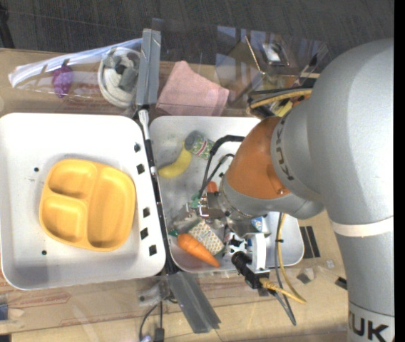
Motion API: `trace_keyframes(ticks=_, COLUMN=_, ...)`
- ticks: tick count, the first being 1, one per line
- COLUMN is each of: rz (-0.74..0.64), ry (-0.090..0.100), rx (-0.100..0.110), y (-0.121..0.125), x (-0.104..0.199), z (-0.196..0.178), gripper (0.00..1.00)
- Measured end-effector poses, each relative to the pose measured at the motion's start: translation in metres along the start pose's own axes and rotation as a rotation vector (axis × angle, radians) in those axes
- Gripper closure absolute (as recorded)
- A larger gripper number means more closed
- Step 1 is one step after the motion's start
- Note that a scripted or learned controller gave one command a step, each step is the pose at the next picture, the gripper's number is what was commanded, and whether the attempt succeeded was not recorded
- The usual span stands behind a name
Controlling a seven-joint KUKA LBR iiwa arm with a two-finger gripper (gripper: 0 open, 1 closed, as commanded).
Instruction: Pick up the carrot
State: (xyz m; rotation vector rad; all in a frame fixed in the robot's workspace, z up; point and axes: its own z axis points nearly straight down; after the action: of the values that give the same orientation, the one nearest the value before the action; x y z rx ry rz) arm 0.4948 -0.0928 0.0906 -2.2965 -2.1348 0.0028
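Carrot low in right bin, arm over it.
Carrot (197, 249) lies against the right bin's (161, 191) near wall, beside a patterned item (208, 236). Gripper (213, 216) just above; grip cannot be told. Banana (177, 164) farther back. Yellow tray (87, 204) in left bin (17, 141).

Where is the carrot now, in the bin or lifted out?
In the bin: the carrot lies flat on the right bin's floor near its front edge.
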Motion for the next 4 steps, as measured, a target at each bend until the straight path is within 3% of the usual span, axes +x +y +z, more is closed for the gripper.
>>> trace_keyframes(ticks=1, rz=0.285, ry=-0.001, rx=-0.002, y=-0.021, x=0.032, z=-0.100, gripper=0.00)
trace_keyframes(ticks=2, rz=0.179, ry=0.001, rx=0.005, y=-0.022, x=0.031, z=-0.099, gripper=0.00)
trace_keyframes(ticks=4, rz=0.140, ry=0.001, rx=0.008, y=-0.023, x=0.044, z=-0.099, gripper=0.00)
